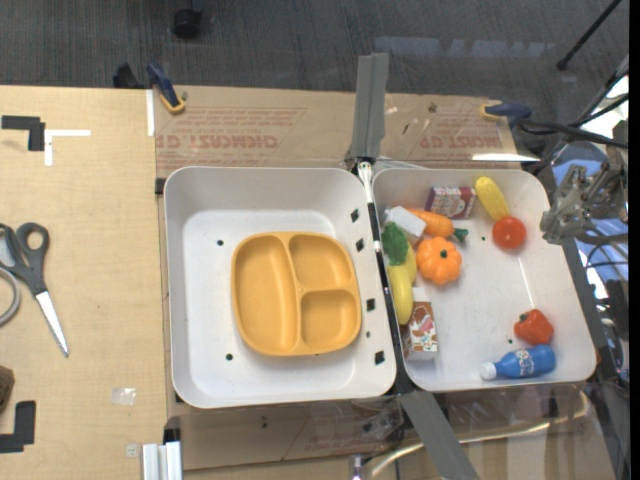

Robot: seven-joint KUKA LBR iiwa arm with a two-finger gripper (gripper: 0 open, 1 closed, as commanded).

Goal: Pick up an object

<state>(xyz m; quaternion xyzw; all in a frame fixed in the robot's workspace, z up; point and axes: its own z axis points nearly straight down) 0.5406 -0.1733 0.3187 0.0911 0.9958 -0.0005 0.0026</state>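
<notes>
Nearest you, the blue bottle (520, 364) and a red pepper (533, 325) lie by the right bin's (480, 313) front wall, the carton (422, 330) beside the divider. Behind them a pumpkin (439, 260), banana (401, 288) and carrot (432, 223) crowd together: a descent there could pinch two at once. The tomato (509, 232) may roll. The gripper (568, 211) hovers over the right rim; you can't tell its opening. The cardboard's print is mirrored and unreadable.
</notes>
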